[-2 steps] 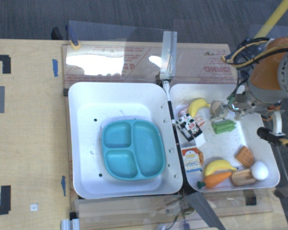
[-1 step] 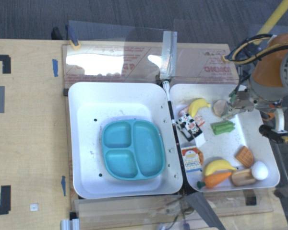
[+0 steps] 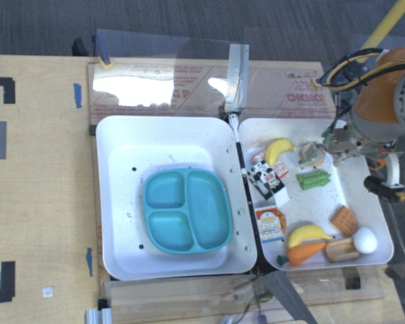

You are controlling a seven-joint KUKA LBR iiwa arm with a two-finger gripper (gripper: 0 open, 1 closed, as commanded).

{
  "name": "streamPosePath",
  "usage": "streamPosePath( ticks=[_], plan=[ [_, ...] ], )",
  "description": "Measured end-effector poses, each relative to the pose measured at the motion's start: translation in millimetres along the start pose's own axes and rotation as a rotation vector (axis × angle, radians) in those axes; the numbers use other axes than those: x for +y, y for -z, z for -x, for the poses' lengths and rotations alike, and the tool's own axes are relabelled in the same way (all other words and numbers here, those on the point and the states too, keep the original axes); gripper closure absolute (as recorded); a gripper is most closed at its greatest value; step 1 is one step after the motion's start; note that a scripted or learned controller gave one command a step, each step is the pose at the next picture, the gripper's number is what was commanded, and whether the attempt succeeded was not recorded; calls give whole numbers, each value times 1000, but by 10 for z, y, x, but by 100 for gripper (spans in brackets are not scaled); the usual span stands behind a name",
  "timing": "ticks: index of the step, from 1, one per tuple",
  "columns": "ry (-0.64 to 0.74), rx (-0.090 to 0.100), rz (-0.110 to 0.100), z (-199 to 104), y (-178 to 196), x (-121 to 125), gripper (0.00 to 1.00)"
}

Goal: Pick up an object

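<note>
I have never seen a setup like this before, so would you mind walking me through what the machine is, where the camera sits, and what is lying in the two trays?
This is one picture from a camera fixed above a bench, looking down at a slant. The machine is a robot arm, grey with an orange band, reaching in from the right; its gripper hangs over the right bin's far end, and I cannot tell what, if anything, it holds. Its job is to pick up an object. The left bin holds a turquoise divided plate. The right bin holds toy foods: two bananas, a green piece, a carrot, a waffle, a white egg, plus a small carton and a black-and-white item.
</note>
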State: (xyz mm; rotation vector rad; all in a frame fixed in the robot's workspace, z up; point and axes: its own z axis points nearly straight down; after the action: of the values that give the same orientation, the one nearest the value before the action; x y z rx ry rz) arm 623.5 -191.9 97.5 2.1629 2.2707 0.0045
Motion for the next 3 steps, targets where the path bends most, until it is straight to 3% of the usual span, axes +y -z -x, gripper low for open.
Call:
streamPosePath(
  ticks=[1, 2, 3],
  plan=[
    [21, 2, -3, -288, -109, -413, 0],
    [19, 1, 1, -286, -6, -402, 100],
    [60, 1, 6, -834, 1026, -208, 100]
  ],
)
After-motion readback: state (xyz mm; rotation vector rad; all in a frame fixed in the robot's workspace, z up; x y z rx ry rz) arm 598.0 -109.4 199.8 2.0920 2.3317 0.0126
